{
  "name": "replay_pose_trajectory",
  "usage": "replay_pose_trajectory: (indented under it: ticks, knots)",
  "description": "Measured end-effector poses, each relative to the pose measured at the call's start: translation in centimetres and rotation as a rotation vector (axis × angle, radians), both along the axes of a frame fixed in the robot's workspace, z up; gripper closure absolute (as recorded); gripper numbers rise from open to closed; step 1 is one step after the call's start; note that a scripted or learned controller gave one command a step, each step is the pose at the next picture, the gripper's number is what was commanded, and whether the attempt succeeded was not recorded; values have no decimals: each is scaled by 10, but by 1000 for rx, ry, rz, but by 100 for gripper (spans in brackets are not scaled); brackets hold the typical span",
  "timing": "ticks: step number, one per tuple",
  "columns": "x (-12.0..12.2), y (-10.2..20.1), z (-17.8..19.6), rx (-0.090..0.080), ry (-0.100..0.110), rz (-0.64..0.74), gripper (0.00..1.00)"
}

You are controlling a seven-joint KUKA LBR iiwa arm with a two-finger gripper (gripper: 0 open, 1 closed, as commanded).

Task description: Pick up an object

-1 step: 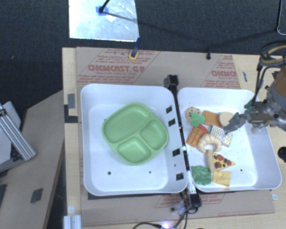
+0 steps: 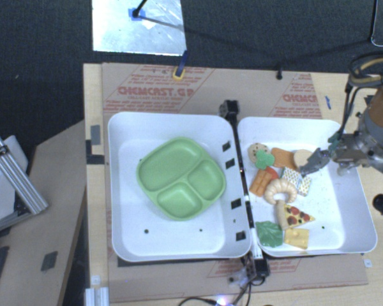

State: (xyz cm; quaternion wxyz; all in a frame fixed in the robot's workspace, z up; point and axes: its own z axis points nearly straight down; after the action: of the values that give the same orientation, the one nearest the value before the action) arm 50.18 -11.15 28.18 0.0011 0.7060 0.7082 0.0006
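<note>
1. Lying nearest, the cheese wedge, pizza slice and green leaf crowd the right bin.
2. Farther, the gripper leans over a checkered cracker, probably the target; whether the claw is spread, I cannot tell.
3. The green divided plate waits in the left bin.

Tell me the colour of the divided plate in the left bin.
Light green plate, clearest in the camera view.
</note>
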Motion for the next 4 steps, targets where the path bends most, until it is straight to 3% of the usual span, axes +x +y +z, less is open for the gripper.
replay_pose_trajectory:
  ticks: [2,4]
  knots:
    - [13,-4,-95,2,6,-2,0]
    - [12,-1,-200,2,4,-2,0]
